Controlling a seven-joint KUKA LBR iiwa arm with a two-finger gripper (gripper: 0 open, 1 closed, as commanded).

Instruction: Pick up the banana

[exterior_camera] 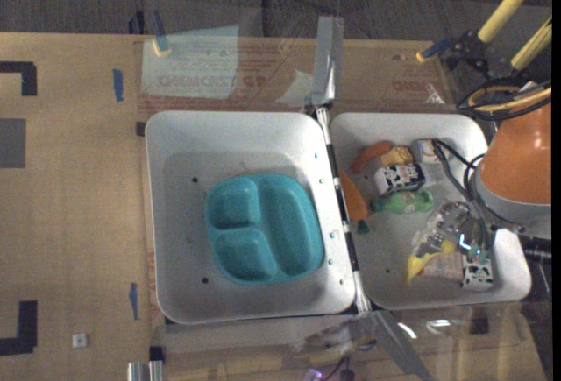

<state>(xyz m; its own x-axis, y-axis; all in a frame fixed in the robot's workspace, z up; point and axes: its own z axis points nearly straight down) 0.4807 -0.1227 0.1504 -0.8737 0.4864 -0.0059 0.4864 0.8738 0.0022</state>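
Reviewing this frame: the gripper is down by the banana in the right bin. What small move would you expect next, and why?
Probably close on the banana and lift a little to test the hold. The gripper sits low in the right bin, right over the yellow fruit's far end, so it looks already placed. Whether the banana is between its fingers is unclear, so a short test lift seems wiser than a full raise.
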